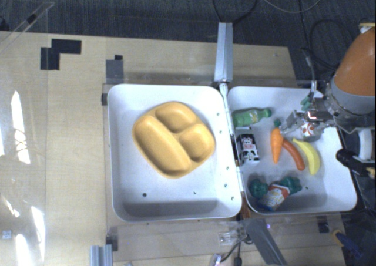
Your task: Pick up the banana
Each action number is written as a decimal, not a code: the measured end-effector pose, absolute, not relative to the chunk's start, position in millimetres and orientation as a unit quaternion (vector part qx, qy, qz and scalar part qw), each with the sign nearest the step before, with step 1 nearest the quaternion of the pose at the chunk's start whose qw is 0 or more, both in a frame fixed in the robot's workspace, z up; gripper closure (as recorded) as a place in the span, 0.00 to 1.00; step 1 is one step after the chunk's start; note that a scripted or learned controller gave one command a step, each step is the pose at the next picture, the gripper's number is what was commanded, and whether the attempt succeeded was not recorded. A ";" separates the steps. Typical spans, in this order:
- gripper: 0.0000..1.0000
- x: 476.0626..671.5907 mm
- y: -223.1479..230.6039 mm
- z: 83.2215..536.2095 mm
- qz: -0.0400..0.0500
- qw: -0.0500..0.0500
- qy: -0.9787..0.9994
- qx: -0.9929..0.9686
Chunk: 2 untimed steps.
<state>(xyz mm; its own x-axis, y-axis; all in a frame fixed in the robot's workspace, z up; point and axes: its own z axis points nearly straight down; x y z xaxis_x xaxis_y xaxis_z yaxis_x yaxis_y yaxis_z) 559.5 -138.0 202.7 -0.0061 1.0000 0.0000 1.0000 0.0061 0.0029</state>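
Observation:
The yellow banana [312,157] lies in the right bin [346,200], near its right wall, curving from upper left to lower right. A red-orange sausage-shaped piece [293,154] lies right against its left side. My gripper [303,125] hangs at the end of the grey and orange arm, just above the banana's upper end and between it and the bin's far wall. Nothing is visibly lifted off the bin floor.
Also in the right bin are a carrot [275,144], a green bottle [250,117], a small black-and-white box [248,147] and a teal, red and white bundle [272,191]. The left bin [123,200] holds a yellow three-part plate [173,137].

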 end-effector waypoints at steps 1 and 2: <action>0.00 534.1 -196.3 94.2 0.002 0.002 0.730 0.683; 1.00 536.0 -195.8 105.5 0.003 0.004 0.731 0.683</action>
<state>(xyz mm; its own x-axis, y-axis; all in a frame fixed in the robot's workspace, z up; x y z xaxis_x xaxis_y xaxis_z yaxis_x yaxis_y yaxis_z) 536.0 -195.8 105.5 -0.0676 0.9977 -0.0023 0.9977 0.0676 0.0104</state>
